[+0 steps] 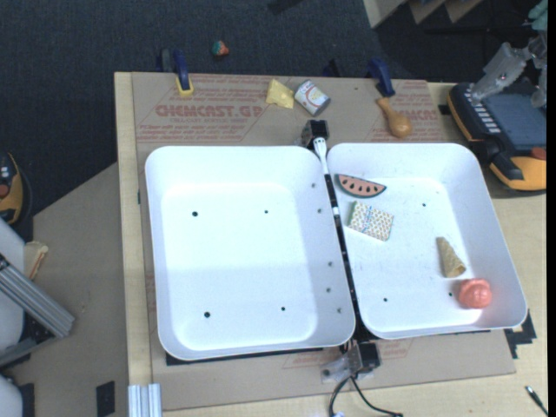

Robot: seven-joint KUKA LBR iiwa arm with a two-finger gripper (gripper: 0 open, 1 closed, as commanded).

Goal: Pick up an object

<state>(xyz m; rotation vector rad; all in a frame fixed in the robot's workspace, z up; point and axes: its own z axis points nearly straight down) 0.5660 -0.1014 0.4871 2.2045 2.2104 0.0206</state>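
The right bin (486, 198) holds a watermelon slice (360, 186) near its back left corner. Just in front of the slice lies a speckled square pad (371, 221). A tan cone (449, 256) and a pink-red ball (474, 294) sit toward the bin's front right. A grey part that looks like my gripper (502, 66) hangs at the upper right, outside the bins and well away from all the objects. It is small and blurred.
The left bin (174, 189) stands beside the right one. Behind the bins lie a yellow wedge (280, 95), a small white box (311, 97) and a tan pear-shaped toy (394, 118). Blue clamps (182, 72) grip the board's back edge. A black-and-orange device (508, 137) sits at the right.
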